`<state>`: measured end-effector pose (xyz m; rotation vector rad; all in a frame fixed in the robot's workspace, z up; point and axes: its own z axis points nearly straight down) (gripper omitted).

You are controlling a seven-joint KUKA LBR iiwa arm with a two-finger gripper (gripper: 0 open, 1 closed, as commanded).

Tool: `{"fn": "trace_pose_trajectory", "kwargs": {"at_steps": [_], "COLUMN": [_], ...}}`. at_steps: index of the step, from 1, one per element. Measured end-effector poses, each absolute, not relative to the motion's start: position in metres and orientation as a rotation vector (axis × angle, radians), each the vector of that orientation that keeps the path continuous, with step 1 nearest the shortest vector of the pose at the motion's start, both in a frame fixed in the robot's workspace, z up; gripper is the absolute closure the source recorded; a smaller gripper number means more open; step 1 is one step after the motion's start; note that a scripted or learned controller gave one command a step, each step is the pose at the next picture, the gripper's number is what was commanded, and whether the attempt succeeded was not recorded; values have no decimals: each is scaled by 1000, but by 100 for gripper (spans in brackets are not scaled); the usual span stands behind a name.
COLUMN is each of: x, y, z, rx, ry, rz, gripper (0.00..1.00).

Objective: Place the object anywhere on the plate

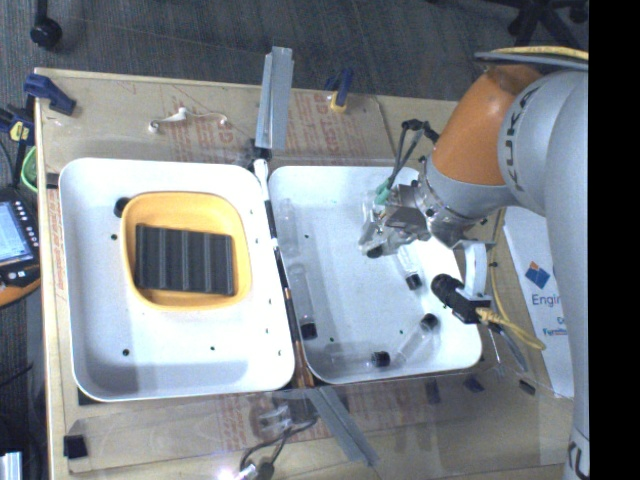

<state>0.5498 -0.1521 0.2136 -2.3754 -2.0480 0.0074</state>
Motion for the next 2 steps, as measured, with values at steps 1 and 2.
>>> {"fn": "trace_pose_trajectory", "kwargs": {"at_steps": [1,2], "x": [590,625], "y": [-107,-44], "z": [248,243], "rx": [-2356,-2096], "ry": [-2072,-2339], "rz": [4,1], "gripper": [100,100]}}
